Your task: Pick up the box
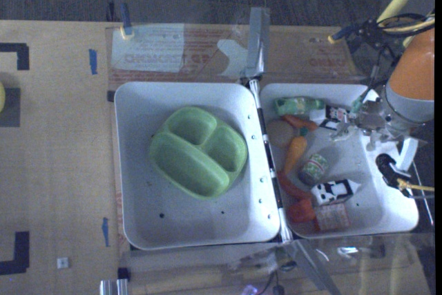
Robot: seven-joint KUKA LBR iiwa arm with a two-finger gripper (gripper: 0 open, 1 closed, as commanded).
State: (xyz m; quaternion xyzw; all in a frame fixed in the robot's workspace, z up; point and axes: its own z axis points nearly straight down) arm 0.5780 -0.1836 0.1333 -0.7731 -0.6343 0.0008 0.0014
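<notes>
Right white bin, box lying flat (long axis left-right), gripper fingers unclear.

Both bins look like smooth white plastic with a dull sheen. The green tray is matt plastic. The desk looks like pale, matt wood. The box seems printed card. The arm's band is glossy orange.

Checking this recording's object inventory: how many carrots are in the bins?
1 for sure: an orange carrot lies near the middle of the right bin, beside the small can. The orange-red pieces above and below it are unclear; more may be hidden under the clutter.
</notes>
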